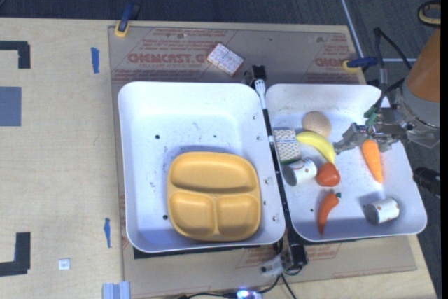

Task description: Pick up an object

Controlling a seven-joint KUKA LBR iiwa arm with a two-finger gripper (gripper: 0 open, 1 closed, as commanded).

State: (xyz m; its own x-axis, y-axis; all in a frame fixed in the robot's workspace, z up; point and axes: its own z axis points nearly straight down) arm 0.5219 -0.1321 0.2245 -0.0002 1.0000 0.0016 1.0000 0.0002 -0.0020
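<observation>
Status: pick not yet made. My gripper sits low in the right bin, right of centre in the frame, with nothing visible between my jaws; whether they stand apart or together I cannot tell.

Candidates, right bin:
- carrot, just beside my tip, nearest pick
- banana
- egg-like ball
- tomato
- red pepper
- two small cylinders
- patterned block

Left bin: yellow divided tray.

Writing: red print on the cardboard beneath the bins, seemingly "CHEMCAST", partly covered. Remaining: close, lift.
</observation>
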